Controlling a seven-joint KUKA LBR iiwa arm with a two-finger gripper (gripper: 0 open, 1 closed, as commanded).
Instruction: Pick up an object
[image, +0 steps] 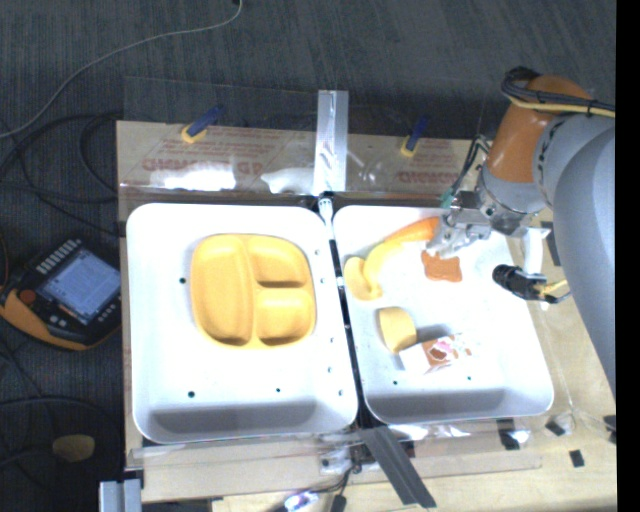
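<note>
Far left, off the tabletop (560, 405), a handheld control pendant (62, 293) with a dark screen and orange casing lies on the dark floor, cables trailing around it.

The left bin (150, 380) holds one thing: a yellow divided tray (252, 288) with three compartments, sitting roughly in the middle of the bin, right side up.

A metal divider strip (331, 140) stands at the back where the two bins meet, with blue-and-yellow clamps (201, 122) on the board behind.

The right bin (500, 385) holds several objects. At its left wall lies a yellow banana-shaped piece (360, 276), curving up into an orange carrot-like piece (405, 237) that points toward the back right. Below them, near the bin's middle, sits a pale yellow block (395, 326), and just beside it to the right a small red-and-white item (443, 351). Toward the back right lies a flat orange piece (442, 266).

The tool (455, 232) hangs over the back right of this bin, directly above the flat orange piece and beside the tip of the carrot-like piece. Whether its tips are spread or pressed together cannot be told, and whether it touches the orange piece cannot be told either. Nothing is visibly held.
</note>
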